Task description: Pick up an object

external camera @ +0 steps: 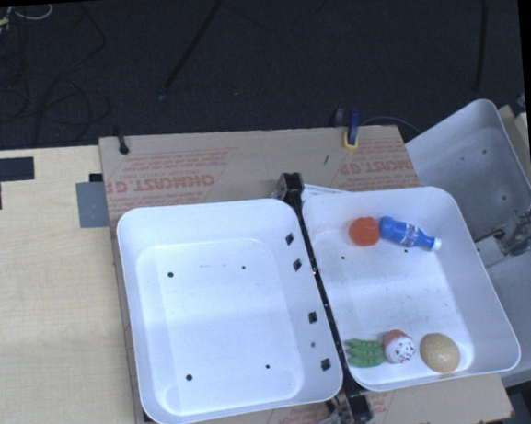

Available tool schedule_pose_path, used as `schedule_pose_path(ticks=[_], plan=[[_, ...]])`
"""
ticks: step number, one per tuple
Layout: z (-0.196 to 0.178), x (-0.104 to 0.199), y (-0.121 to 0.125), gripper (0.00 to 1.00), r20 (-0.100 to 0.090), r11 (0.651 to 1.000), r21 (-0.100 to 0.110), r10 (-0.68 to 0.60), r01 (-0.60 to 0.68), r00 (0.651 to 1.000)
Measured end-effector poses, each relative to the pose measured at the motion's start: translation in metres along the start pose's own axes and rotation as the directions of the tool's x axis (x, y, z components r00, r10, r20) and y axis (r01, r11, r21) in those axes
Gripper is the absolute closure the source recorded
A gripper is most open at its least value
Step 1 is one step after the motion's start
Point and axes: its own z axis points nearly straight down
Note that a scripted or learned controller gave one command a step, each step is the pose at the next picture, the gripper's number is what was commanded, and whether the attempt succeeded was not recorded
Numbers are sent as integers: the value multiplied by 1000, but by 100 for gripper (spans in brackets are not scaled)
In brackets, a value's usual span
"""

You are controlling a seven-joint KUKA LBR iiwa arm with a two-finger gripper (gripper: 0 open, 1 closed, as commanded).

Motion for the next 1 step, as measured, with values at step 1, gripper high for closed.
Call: schedule_pose_path(ticks=[1], plan=[[-13,10,1,100,0,1000,-4,-4,4,1000]])
